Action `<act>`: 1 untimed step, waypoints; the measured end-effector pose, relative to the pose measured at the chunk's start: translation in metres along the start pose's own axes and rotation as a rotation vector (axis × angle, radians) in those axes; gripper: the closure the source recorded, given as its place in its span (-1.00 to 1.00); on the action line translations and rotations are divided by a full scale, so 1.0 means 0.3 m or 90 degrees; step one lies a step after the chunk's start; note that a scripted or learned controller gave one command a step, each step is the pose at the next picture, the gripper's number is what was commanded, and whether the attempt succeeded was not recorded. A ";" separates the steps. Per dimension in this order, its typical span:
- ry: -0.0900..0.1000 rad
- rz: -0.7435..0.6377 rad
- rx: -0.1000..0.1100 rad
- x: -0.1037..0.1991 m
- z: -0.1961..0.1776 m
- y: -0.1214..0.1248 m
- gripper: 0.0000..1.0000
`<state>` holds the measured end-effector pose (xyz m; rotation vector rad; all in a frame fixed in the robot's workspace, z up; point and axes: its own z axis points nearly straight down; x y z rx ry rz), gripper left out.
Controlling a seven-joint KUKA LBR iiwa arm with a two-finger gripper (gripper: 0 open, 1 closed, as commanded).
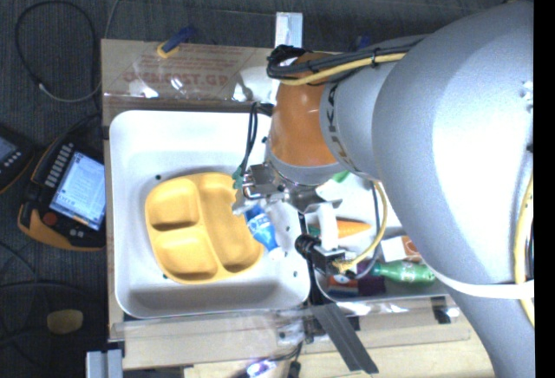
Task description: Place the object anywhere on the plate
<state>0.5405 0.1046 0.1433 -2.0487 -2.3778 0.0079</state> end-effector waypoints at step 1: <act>0.000 0.000 0.000 0.000 0.000 0.000 -1.00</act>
